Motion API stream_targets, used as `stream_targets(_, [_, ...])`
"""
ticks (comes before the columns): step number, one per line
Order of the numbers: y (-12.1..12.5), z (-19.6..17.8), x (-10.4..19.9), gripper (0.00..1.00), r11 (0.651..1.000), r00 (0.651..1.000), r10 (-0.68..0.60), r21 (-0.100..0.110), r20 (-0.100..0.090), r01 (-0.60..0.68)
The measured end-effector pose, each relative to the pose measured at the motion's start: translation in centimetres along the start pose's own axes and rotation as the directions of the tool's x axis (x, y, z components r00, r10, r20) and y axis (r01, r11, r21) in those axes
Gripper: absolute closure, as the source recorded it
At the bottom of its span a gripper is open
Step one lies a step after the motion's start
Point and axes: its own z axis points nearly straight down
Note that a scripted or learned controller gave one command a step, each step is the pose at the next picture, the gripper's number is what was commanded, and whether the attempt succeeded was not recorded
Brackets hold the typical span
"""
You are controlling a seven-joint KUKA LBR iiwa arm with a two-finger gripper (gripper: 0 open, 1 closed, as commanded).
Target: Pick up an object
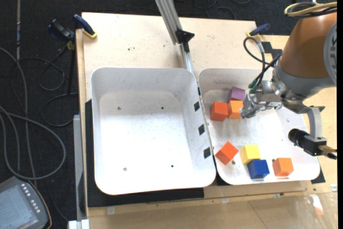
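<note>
Several small cubes lie in the right bin (pixel 300 169). An orange-red cube (pixel 218 111), a lighter orange cube (pixel 235 109) and a purple cube (pixel 236 94) cluster near the bin's back left. Toward the front lie another orange-red cube (pixel 226 152), a yellow cube (pixel 250 153), a blue cube (pixel 258 168) and an orange cube (pixel 282 167). My gripper (pixel 247 110) is low in the bin, right beside the lighter orange cube and just below the purple one. The wrist hides much of the fingers.
The left bin (pixel 107 131) lies beside the right one, their rims touching in the middle. A slanted metal rail (pixel 163 0) runs from the back down to the bins' shared edge. Clamps sit at the bench's back corners (pixel 86 27).
</note>
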Motion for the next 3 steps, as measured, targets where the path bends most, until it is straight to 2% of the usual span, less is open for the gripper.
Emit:
stream_targets(1, [1.2, -0.1, 5.9, 1.0, 1.0, 1.0, -0.001, -0.003, 0.0, 0.001])
stream_targets(2, [3.4, 1.6, 10.6, 1.0, 1.0, 1.0, 0.0, -0.002, 0.001, 0.0])
stream_targets(3, [4.6, 0.9, 16.1, 1.0, 1.0, 1.0, 0.0, -0.004, 0.0, 0.0])
